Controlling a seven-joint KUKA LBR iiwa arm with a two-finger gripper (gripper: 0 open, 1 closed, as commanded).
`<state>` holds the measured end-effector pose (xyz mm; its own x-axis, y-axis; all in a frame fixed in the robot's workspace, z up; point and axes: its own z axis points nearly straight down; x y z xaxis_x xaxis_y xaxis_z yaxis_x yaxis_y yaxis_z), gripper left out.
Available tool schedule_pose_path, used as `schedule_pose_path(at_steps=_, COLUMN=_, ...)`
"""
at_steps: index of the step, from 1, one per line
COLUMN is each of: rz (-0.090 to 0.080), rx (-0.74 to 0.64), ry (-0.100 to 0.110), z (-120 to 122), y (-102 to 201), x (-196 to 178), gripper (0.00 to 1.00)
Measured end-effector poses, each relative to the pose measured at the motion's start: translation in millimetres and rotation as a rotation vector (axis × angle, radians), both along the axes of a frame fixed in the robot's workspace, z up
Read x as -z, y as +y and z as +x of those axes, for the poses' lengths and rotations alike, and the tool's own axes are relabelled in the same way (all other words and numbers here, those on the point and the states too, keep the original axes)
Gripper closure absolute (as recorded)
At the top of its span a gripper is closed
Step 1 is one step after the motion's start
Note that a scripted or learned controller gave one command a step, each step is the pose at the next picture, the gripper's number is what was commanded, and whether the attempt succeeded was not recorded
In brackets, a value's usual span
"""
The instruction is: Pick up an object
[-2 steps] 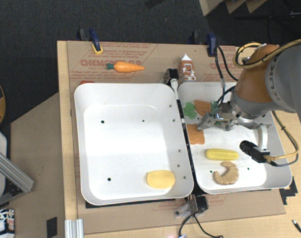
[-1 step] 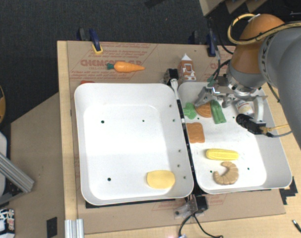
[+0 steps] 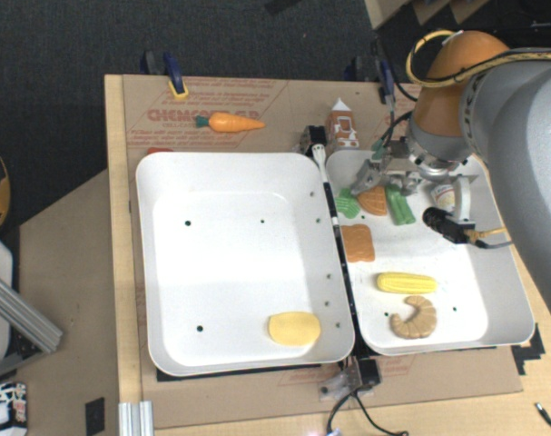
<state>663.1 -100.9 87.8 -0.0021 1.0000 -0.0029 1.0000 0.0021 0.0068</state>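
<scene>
Smooth curved croissant (image 3: 414, 317), ridged corn (image 3: 407, 283)

Gripper (image 3: 388, 182) fingertips masked by green pieces; arm (image 3: 520, 107) cut by right edge; carton (image 3: 343, 125) label unreadable

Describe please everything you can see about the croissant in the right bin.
The croissant is a small, light brown, curved piece that looks like plastic toy food, with ridged segments. It lies flat on the floor of the right bin, near its front edge, just below the corn cob without clearly touching it. The gripper is far from it, toward the bin's back.
</scene>
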Motion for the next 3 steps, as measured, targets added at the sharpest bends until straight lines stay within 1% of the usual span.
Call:
schedule_pose_path(at_steps=1, rz=0.001, rx=0.003, ry=-0.004, z=-30.0, y=-26.9, x=-2.5, gripper=0.00)
schedule_pose_path(at_steps=2, rz=-0.004, rx=0.000, ry=-0.006, z=-18.1, y=-3.6, x=-1.9, gripper=0.00)
schedule_pose_path(at_steps=3, rz=-0.005, rx=-0.001, ry=-0.010, z=-16.8, y=-4.8, x=-15.7, gripper=1.00)
